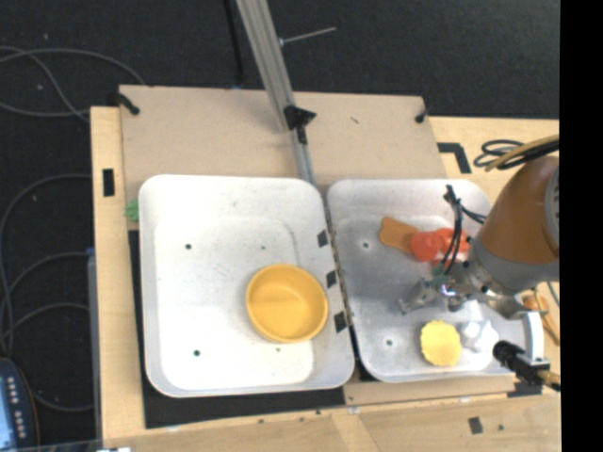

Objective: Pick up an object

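In the right bin (377, 215) lies a red object with an orange handle (415, 238) near the far side. A flat yellow round piece (440, 345) rests by the bin's near edge, with a small white item (474, 331) just to its right. My gripper (439, 295) hangs low over the right bin, between the red object and the yellow piece and close to both. The arm's orange band (523, 219) rises behind it on the right. A yellow bowl (286, 302) sits upright in the left bin (188, 224).
A slanted metal post (273, 64) stands behind the bins, its foot at the gap between them. Black cables (457, 219) trail from the wrist over the right bin. Brown bench board surrounds both bins.
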Controlling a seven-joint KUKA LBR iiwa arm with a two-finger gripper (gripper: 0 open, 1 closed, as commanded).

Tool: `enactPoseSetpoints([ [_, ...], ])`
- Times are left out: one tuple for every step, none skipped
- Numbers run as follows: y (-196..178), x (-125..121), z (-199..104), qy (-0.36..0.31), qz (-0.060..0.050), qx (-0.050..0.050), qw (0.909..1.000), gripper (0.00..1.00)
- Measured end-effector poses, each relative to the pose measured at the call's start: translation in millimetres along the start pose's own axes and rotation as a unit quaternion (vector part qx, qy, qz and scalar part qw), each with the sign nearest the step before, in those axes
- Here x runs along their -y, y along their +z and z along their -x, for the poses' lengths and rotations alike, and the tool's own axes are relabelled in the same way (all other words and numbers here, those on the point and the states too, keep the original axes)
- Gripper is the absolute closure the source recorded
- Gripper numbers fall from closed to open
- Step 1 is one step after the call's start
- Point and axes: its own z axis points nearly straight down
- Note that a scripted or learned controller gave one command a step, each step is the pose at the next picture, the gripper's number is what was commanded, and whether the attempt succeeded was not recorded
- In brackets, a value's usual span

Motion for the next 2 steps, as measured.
enactPoseSetpoints([
  [-14, -3, 0, 0.002, 0.005, -0.001, 1.0000, 1.00],
  [-59, -4, -6, -0.003, 0.006, 0.000, 1.0000, 1.00],
])
